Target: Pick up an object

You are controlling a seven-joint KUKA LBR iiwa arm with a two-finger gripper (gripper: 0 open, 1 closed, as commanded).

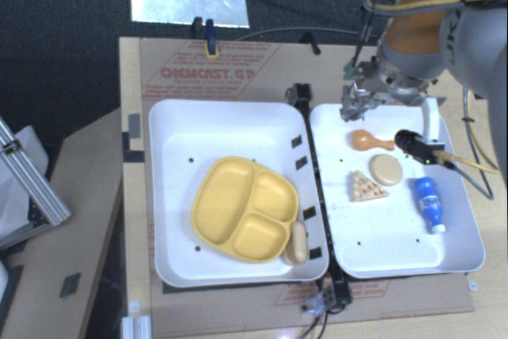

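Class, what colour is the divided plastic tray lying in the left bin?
Yellow: the divided plastic tray is pale yellow all over, seen best in the camera view.

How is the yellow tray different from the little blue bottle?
The yellow tray is wide, flat and split into compartments, while the blue bottle is small, slim and lying on its side. The tray takes up much of the left bin; the bottle sits near the right bin's edge among several small items. The tray is one plain colour; the bottle has a white cap. Both rest untouched in white bins.
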